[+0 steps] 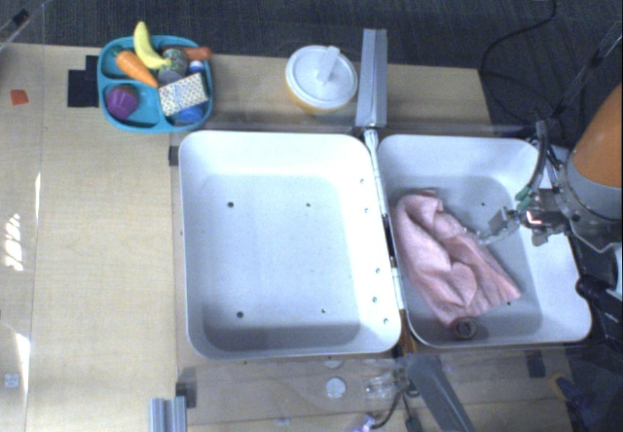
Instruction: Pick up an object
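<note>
Pink cloth [451, 258] crumpled in right bin [560, 323], fingers [498, 223] just beside it, spread unclear, no legible writing.

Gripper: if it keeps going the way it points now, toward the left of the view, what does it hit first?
Most likely the pink cloth bunched in the right bin. The gripper sits just off the cloth's right edge, tips aimed at it. Its height above the cloth is unclear from this slanted view.

Wooden bench [88, 255], two white bins [282, 245], blue tray [146, 114], lidded cup [321, 78]
</note>
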Tool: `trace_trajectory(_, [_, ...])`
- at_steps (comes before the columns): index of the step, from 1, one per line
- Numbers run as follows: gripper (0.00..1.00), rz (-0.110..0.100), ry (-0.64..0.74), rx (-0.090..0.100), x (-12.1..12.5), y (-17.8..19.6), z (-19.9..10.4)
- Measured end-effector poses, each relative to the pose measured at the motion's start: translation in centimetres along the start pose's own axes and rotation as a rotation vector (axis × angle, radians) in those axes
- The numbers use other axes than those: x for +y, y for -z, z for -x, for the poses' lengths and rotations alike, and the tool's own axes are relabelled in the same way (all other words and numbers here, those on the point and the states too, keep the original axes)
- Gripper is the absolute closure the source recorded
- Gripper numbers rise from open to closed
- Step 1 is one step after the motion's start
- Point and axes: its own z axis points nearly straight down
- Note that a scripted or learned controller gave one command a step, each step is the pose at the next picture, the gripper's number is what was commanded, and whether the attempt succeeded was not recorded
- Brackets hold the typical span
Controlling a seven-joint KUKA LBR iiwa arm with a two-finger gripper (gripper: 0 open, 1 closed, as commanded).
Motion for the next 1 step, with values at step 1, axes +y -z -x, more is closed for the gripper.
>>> trace_trajectory(1, [0.0, 0.012, 0.222, -0.003, 3.38, -10.57, -2.49])
